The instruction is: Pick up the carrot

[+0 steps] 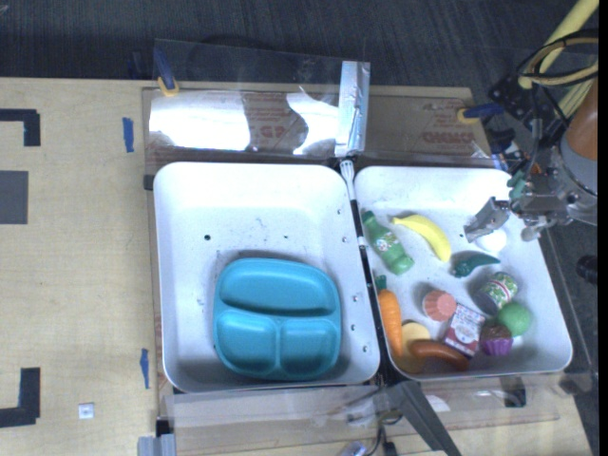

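- Bench (66, 283): pale wooden surface bearing two shallow white bins side by side.
- Left bin (190, 198): holds a blue divided tray (277, 317), lying toward the bin's 6 o'clock side.
- Right bin (546, 293): holds the toy foods, grouped toward its 6 o'clock half.
- Carrot (389, 319): orange, lying lengthwise against the right bin's 9 o'clock wall, its green top toward 12 o'clock; nothing grips it.
- Green bottle (386, 243): at 12 o'clock from the carrot, near the same wall.
- Banana (425, 235): yellow, just beside the bottle at its 3 o'clock.
- Dark green vegetable (472, 263): at 4 o'clock from the banana.
- Round pink piece (439, 304), red-and-white packet (465, 328), brown sausage-shaped piece (435, 351): clustered at 3 to 4 o'clock from the carrot.
- Can (498, 290), green ball (515, 318), purple piece (496, 341): near the bin's 4 o'clock corner.
- Jaws (487, 220): above the right bin's 2 o'clock region, well apart from the carrot; whether they are released or clenched cannot be told, and no object is seen between them.
- Arm (575, 160): enters from 3 o'clock, with cables above it.
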Available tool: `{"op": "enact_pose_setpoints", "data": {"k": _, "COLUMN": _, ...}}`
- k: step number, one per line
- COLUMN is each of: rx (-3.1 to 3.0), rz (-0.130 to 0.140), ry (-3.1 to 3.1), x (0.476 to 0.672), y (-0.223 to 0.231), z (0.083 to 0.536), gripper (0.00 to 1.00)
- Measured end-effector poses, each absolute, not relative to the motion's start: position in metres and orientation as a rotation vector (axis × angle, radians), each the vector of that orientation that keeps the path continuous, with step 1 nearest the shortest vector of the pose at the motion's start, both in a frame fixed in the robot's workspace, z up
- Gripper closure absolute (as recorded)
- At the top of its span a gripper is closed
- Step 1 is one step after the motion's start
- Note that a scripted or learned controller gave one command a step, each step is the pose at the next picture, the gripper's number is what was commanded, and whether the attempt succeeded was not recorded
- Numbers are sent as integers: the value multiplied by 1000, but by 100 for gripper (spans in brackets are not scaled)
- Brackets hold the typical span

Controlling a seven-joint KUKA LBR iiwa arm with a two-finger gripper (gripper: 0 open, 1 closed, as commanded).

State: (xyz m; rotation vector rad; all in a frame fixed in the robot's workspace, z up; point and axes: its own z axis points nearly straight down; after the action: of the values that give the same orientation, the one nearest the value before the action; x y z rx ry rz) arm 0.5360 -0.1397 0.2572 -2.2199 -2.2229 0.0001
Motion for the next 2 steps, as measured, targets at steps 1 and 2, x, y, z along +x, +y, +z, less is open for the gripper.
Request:
{"op": "enact_pose_setpoints", "data": {"k": 1, "rx": -2182, "rz": 4, "ry": -2253, "x": 478, "y": -77, "z": 182, "gripper": 0}}
{"op": "enact_pose_setpoints", "data": {"k": 2, "rx": -1935, "rz": -3, "ry": -2478, "x": 480, "y": -93, "z": 99, "gripper": 0}}
